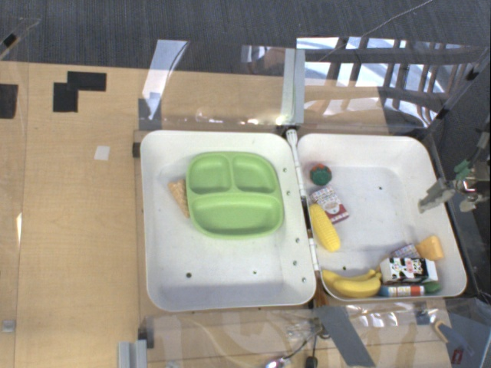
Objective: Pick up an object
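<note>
1. Where the wooden counter (69, 228) meets dark carpet (230, 6), two white bins sit side by side, clear panels around them.
2. Left bin (222, 286): a green tray (233, 193), a cracker (179, 196) at its left edge.
3. Right bin (383, 156): corn (324, 227), a banana (351, 284), a red-green ball (321, 175), a carton (406, 268).
4. At the right edge is the hand (460, 190); whether it is released or clenched, I cannot tell.

The claw (447, 193) sits low at the right edge, pointing left.
</note>
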Available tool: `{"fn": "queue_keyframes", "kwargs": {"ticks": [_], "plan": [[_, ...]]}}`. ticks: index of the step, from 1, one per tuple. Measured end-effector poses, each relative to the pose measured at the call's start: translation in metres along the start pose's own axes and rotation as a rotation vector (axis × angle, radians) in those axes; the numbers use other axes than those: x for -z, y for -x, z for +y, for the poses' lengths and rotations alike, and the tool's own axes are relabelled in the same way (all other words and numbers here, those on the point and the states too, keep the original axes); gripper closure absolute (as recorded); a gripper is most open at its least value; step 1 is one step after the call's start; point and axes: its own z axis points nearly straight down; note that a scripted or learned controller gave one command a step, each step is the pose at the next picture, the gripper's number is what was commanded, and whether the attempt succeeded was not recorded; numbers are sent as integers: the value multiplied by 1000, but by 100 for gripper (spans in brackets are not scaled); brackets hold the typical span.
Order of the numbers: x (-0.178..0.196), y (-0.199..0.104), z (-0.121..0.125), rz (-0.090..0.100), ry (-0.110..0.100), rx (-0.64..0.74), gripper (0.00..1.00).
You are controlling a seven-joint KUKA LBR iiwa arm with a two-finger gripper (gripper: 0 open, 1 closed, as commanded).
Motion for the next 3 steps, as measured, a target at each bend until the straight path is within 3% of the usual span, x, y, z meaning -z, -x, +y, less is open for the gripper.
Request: {"fn": "queue_keyframes", "kwargs": {"ticks": [1, 2, 3], "plan": [[-78, -55, 65, 2, -1, -165, 0], [-93, -53, 132, 0, 0, -288, 0], [-165, -78, 114, 1, 1, 22, 0]]}}
